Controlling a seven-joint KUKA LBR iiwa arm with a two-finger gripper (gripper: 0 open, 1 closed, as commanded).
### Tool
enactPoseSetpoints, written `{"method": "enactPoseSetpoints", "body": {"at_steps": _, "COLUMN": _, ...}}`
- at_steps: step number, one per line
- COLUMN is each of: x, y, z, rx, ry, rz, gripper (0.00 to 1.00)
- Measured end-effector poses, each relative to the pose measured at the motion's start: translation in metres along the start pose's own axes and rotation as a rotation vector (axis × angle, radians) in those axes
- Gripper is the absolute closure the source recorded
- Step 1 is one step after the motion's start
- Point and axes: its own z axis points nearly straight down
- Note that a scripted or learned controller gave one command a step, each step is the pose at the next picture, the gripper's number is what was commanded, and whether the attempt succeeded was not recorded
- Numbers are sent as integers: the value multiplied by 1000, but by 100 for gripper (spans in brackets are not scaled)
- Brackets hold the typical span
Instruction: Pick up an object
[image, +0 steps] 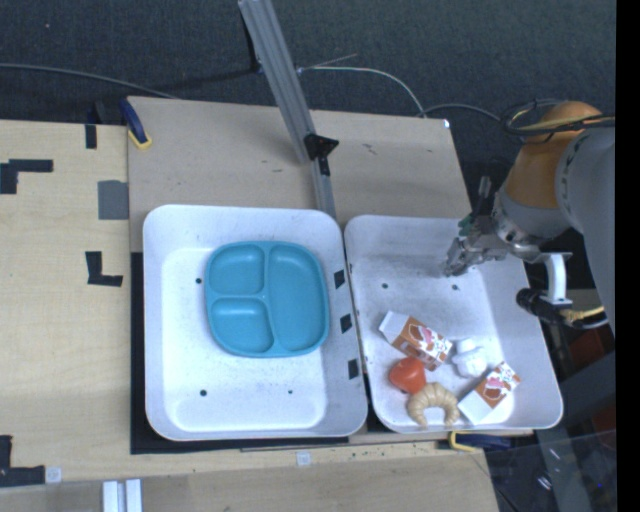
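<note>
Counter (250, 150) is pale wood/tan board, w/ black tape marks along the left part and a blue-yellow clamp (135, 125) at its far-left corner. Dark carpet-like floor (120, 40) beyond the far edge, thin cables running over it. A grey metal pole (290, 85) slants down from the far side to the gap between the bins.

Two shallow white bins side by side. Left bin (175, 400) carries a teal divided plate (268, 298), 3 compartments, sitting toward its far half. Right bin (420, 250) has the objs clustered in its near-right corner.

Arm (560, 175) comes in from the right, orange band up top. Hand (463, 258) sits low over the far-right part of the right bin, tips at or close to the bin floor; can't tell if fingers are spread or pressed together — too small/blurred. Nothing visibly between them.

Objs all lie nearer than the hand, apart from it:
- red-white carton (418, 339), closest to the hand, long axis running diag. from far-left to near-right.
- red tomato-like ball (406, 375), just near-left of that carton, touching or nearly.
- croissant (433, 401), curved, long axis roughly left-right, just nearer than the ball.
- small white item (470, 357), right of the carton; shape unclear.
- second red-white carton (492, 388), by the bin's near-right wall, tilted diag., far-right to near-left.
</note>
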Motion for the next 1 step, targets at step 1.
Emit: {"method": "enactPoseSetpoints", "body": {"at_steps": 1, "x": -3, "y": -9, "z": -50, "rx": -4, "ry": 1, "rz": 4, "gripper": 100}}
